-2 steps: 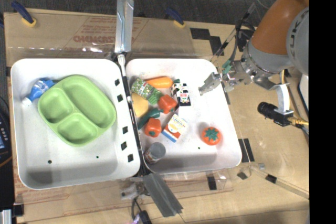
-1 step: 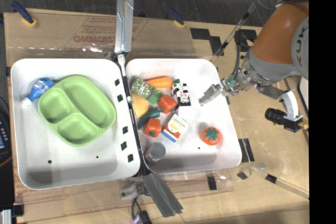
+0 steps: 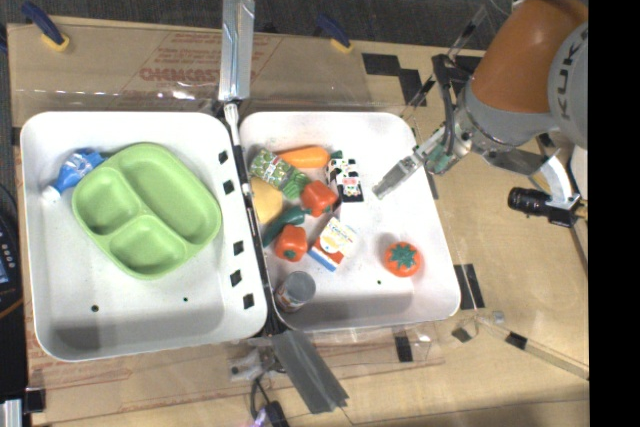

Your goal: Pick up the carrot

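1. The grey KUKA arm (image 3: 520, 65) with its orange band is reaching in from the right, and its two-finger gripper (image 3: 395, 178) is hanging over the right part of the right-hand shallow white bin (image 3: 425, 300).
2. The gripper is appearing as one slim grey tip pointing down and left; whether it is parted or closed, I cannot tell, and nothing is showing in its grasp.
3. The smooth orange carrot (image 3: 305, 156) is lying on its side near the back of the right bin, left of centre, well apart from the gripper.
4. Just left of the carrot, a green leafy toy vegetable (image 3: 276, 169) is touching it, and a small black-and-white carton (image 3: 347, 180) is sitting just to its right.
5. Below these, a yellow rounded piece (image 3: 265, 201), two red-orange toy peppers (image 3: 318, 197) (image 3: 291, 242) and a white-and-blue packet (image 3: 335, 241) are crowding together.
6. A red tomato with a green top (image 3: 402, 259) is sitting alone toward the front right.
7. In the left-hand white bin (image 3: 120, 330), a light-green three-compartment plastic tray (image 3: 147, 208) is lying beside a blue crumpled item (image 3: 72, 169).
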